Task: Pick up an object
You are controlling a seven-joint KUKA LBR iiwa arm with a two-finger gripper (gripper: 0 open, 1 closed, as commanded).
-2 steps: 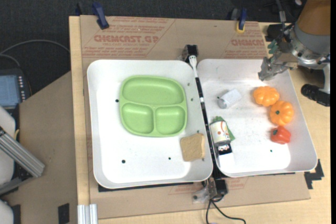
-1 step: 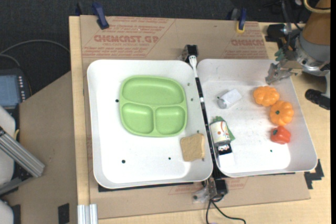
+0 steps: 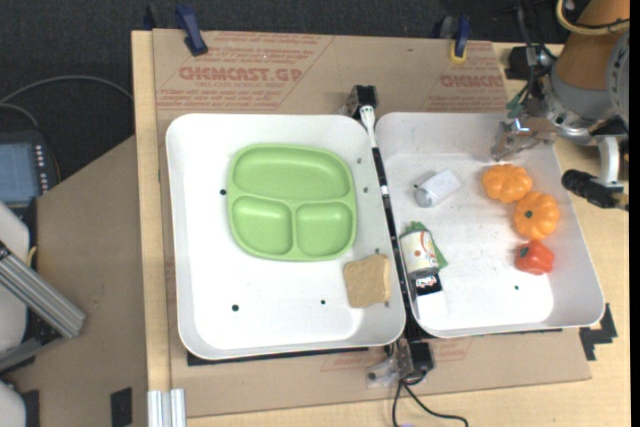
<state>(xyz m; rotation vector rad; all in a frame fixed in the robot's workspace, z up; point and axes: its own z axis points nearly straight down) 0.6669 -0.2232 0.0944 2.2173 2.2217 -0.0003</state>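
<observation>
Orange pumpkins (image 3: 522, 198) in right bin (image 3: 470, 310), gripper (image 3: 512, 137) just above them — finger state unclear

The green plate (image 3: 292, 201) looks like smooth matt plastic. Both white bins (image 3: 200, 245) seem smooth plastic with slight shine. The surface (image 3: 240, 70) looks like brown printed paper. The tan sponge (image 3: 367, 281) looks rough and porous.

In the right bin (image 3: 470, 310) two small orange pumpkins (image 3: 507, 182) (image 3: 537, 213) sit close together toward the far side, with a little red pepper (image 3: 535, 258) just in front of them. A grey cylinder (image 3: 437, 186) lies on its side near the middle, and a green-labelled packet (image 3: 422, 257) lies flat by the inner wall. In the left bin (image 3: 200, 295) a green divided plate (image 3: 293, 201) lies flat, a tan sponge (image 3: 368, 281) at its near right corner.
</observation>
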